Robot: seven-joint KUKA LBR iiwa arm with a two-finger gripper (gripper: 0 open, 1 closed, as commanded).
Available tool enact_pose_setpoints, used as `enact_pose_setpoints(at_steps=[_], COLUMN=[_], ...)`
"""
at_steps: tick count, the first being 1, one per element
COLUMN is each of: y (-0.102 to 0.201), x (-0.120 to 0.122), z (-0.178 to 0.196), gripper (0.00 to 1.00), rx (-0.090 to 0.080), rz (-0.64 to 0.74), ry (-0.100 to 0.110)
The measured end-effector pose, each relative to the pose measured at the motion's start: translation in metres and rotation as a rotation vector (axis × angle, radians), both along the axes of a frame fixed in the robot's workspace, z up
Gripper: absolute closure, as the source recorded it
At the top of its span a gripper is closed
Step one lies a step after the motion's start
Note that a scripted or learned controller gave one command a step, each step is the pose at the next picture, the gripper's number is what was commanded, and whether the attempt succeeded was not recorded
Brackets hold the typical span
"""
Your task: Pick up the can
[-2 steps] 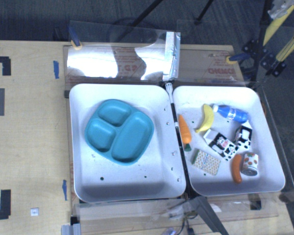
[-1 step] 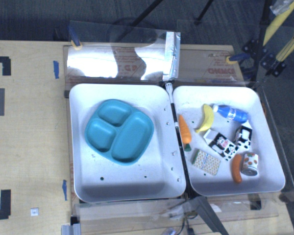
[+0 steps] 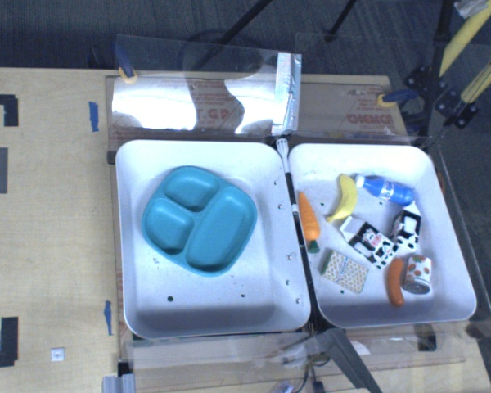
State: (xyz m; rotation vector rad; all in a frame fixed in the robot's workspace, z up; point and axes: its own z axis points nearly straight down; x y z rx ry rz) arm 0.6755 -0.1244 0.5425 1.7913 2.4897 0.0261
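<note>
Camera view, nearest edge first: the can (image 3: pixel 418 273) is seen lying in the right bin (image 3: pixel 454 305), close to that bin's near right corner, with an orange sausage-shaped piece (image 3: pixel 394 282) touching or almost touching its left side. The pick is judged not yet begun; the approach step is in hand. Whether the end effector is released or clenched cannot be told.

A descent from above is called for next, with the closing line set so that the orange piece is not caught together with the can. Little room is left on the can's right and near sides, where the bin wall rises, so a tilted or sideways entry is judged risky. To the left, a patterned flat piece (image 3: pixel 345 270) lies near but apart.

Farther back, a black-and-white box (image 3: pixel 370 242) and a cow-patterned item (image 3: pixel 407 226) are crowded just beyond the can, so clearance there is tight too. Beyond them a banana (image 3: pixel 342 199), a blue bottle (image 3: pixel 386 190) and a carrot (image 3: pixel 309 219) by the dividing wall are found, all well apart from the can.

More open floor is offered by the left bin (image 3: pixel 139 301), where a blue divided plate (image 3: pixel 199 219) is set.
</note>
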Motion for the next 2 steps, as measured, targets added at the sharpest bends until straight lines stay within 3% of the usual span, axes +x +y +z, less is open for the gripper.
enact_pose_setpoints(at_steps=[2], y=[0.003], x=[0.002], z=[0.024], gripper=[1.0], rx=[-0.007], rz=[0.006], ry=[-0.015])
